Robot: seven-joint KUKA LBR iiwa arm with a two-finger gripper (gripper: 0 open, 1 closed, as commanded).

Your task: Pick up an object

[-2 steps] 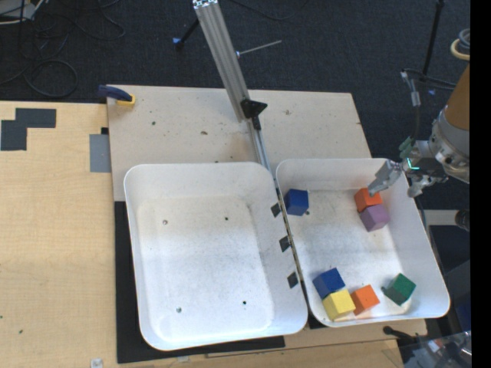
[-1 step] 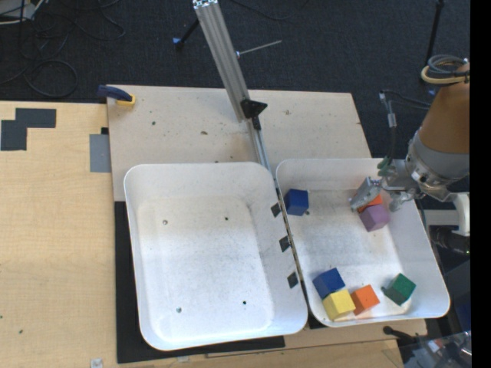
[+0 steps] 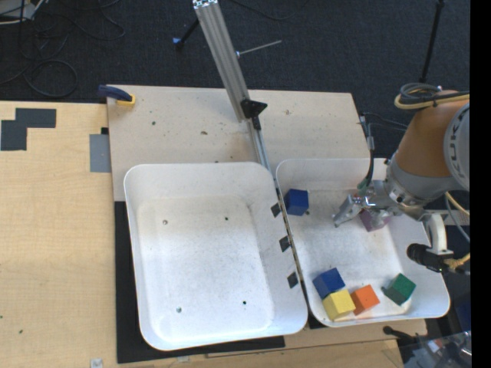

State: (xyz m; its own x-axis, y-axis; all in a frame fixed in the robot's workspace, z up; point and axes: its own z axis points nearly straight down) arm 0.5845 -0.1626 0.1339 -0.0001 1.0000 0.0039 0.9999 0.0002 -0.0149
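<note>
While it hangs over the right bin (image 3: 430, 307), the hand (image 3: 367, 209) grips a purple block (image 3: 374, 218).

The bench (image 3: 184, 125) is pale speckled board. Two white bins sit on it side by side: the left bin (image 3: 146, 205) at 7 o'clock, the right bin (image 3: 322, 171) at 4 o'clock, rims touching. A blue-and-yellow clamp (image 3: 116, 94) grips the bench's 11 o'clock corner.
</note>
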